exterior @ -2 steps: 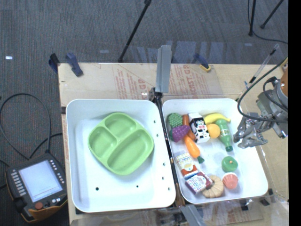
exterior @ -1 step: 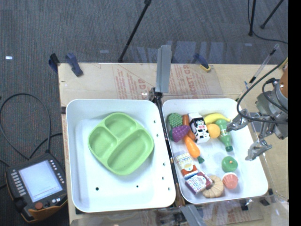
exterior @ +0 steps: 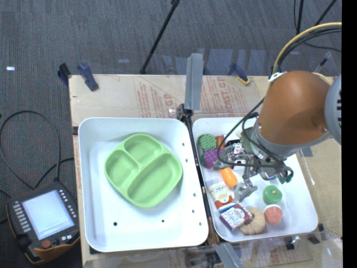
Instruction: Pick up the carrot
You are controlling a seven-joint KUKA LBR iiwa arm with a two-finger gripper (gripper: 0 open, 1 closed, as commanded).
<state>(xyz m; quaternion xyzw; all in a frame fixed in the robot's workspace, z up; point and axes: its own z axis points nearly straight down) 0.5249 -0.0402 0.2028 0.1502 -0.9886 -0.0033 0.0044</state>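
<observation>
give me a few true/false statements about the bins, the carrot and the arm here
1. The carrot lies in the right bin. True.
2. The green plate sits in the right bin. False: it sits in the left bin.
3. The tool is over the left bin. False: it is over the right bin, close beside the carrot.
4. The plate has three compartments. True.
5. The carrot rests on the plate. False: it lies among other toy foods in the right bin, with a purple grape bunch up-left of it.
6. A cookie lies near the front edge of the right bin. True.
</observation>
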